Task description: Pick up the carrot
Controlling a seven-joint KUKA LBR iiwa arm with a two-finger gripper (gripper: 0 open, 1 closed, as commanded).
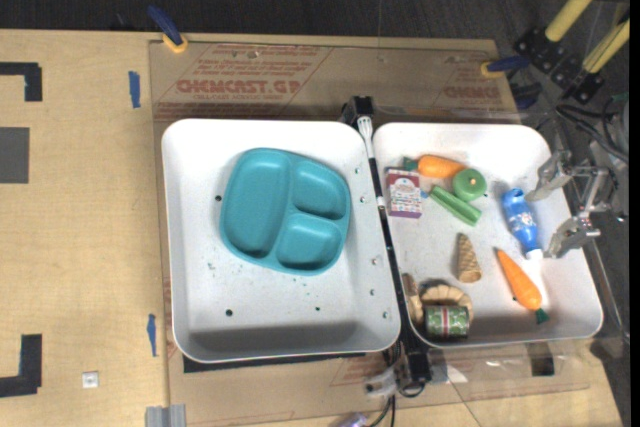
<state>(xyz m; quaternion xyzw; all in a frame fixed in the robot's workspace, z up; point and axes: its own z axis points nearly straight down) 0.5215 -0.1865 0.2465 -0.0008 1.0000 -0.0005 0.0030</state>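
Note:
The carrot (pixel 520 281) is orange with a small green stem end and lies at a slant in the front right part of the right bin (pixel 580 315). My gripper (pixel 554 212) hangs at that bin's right side, just behind and to the right of the carrot. It is open, its two metal fingers spread apart with nothing between them. The carrot lies free on the bin floor, apart from the fingers.
A blue bottle (pixel 519 219) lies just left of the gripper. Also in the right bin are a waffle cone (pixel 466 257), a green can (pixel 446 319), a red-and-white box (pixel 404 193), green pieces (pixel 462 195) and an orange piece (pixel 439 167). The left bin (pixel 190 245) holds a teal divided plate (pixel 285 210).

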